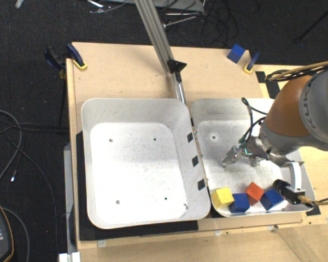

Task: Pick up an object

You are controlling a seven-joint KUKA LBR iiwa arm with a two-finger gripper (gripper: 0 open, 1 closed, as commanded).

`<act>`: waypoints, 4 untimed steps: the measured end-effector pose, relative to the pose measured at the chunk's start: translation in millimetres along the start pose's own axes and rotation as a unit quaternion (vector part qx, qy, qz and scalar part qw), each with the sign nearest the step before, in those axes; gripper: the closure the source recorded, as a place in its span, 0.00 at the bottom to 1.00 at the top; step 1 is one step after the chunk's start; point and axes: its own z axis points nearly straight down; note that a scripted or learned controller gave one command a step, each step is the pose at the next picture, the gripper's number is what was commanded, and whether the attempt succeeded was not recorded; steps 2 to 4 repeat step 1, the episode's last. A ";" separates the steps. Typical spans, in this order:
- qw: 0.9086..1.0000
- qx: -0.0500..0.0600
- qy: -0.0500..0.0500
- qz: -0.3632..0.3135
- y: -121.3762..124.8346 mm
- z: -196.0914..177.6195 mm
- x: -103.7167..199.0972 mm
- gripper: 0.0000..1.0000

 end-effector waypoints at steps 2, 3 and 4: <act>1.000 -0.002 -0.002 0.001 17.3 -0.4 -45.6 0.00; 1.000 -0.002 -0.002 0.001 17.3 -0.4 -45.6 0.00; 1.000 -0.002 -0.002 0.001 17.3 -0.4 -45.6 0.00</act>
